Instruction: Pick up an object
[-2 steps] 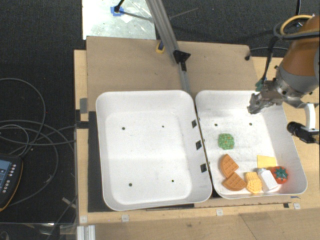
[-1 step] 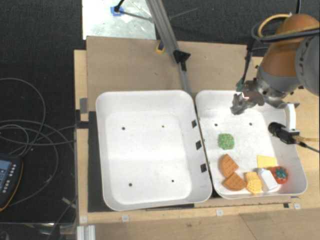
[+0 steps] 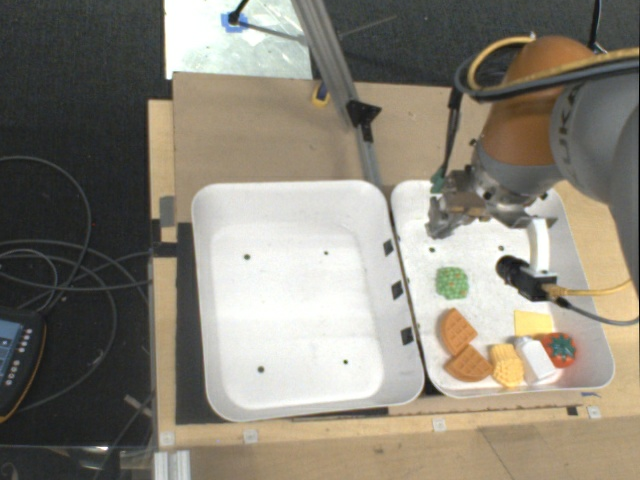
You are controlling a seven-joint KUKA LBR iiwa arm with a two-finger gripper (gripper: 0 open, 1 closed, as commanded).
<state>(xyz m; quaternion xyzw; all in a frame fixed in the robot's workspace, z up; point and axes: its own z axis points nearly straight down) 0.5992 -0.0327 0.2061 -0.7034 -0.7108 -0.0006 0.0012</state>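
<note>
Hanging over the far part of the right bin, the gripper is above bare white floor and nothing is seen between its jaws; if it is open or closed I cannot tell. Nothing lies directly around it. The nearest thing is a green round piece, a little toward the near side of the gripper and apart from it.

All other things are crowded in the near corner of this same bin. Two orange waffle-like pieces lie close together, the first waffle piece just beyond the second waffle piece. A yellow waffle piece touches the second one on its right. Next to it stands a white block, and a red piece with a green spot is pressed against the bin's right wall. A yellow block lies just behind the white one.

The left bin shows a white floor with some small dark dots. Three black clips sit along the edge where the two bins meet.

A grey pole comes slanting down from the top and ends at the far edge of the bins, on the brown bench. On the dark floor at the left are loose cables and a handheld device.
</note>
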